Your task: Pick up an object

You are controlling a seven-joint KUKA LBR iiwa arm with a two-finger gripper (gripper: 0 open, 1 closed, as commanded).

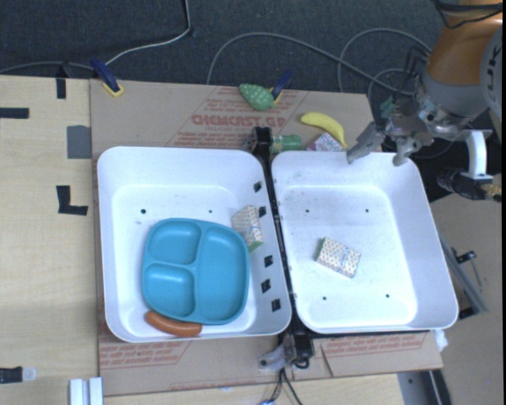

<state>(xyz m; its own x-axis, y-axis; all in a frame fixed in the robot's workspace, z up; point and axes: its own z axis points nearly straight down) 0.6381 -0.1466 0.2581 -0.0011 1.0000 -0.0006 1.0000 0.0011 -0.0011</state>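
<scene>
My gripper (378, 153) hangs over the far edge of the right bin (422, 226), its two fingers spread apart with nothing between them. A small patterned packet (337, 257) lies flat near the middle of the right bin, well below and left of the gripper. In the left bin (118, 226) sits a blue divided plate (194, 270), with an orange sausage (173, 324) at its near edge and a second patterned packet (248, 223) leaning by the bin's right wall.
Beyond the bins on the cardboard lie a yellow banana (324, 126), a green object (257, 96) and a small pinkish packet (325, 143). Cables trail across the dark floor at the back. A black divider with clips (270, 243) runs between the bins.
</scene>
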